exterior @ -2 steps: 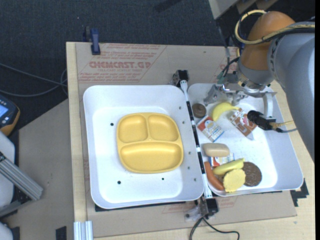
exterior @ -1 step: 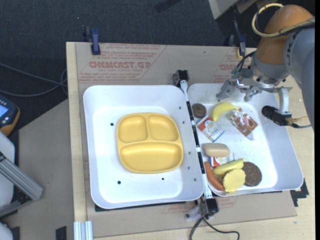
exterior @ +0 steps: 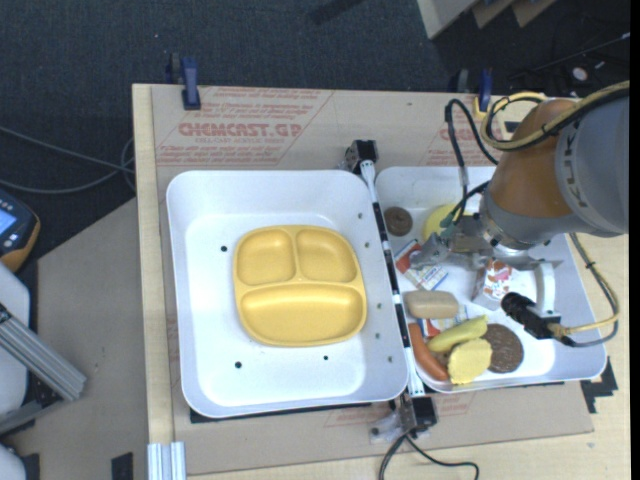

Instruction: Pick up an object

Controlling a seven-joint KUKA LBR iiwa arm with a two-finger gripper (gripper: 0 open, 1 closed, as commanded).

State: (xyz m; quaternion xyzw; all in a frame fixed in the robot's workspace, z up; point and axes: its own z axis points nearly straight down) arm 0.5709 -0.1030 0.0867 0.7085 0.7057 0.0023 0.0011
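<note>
The desk (exterior: 300,118) is a pale board with red lettering printed across its far part, and two blue clamps — one (exterior: 186,78) at the far left corner, another (exterior: 486,86) further right — grip its far edge. The left bin (exterior: 200,268) sits on it, shallow and white with rounded corners. In its middle lies a yellow tray (exterior: 299,285) with three compartments — two small ones on the far side, one long one nearer. A few small dark holes dot the bin floor around the tray. Black clips (exterior: 362,153) sit at the seam between the bins, far and near. Dark carpet (exterior: 100,28) spreads beyond the desk, crossed by black cables (exterior: 60,138). An aluminium rail (exterior: 40,353) slants at the left edge.
</note>
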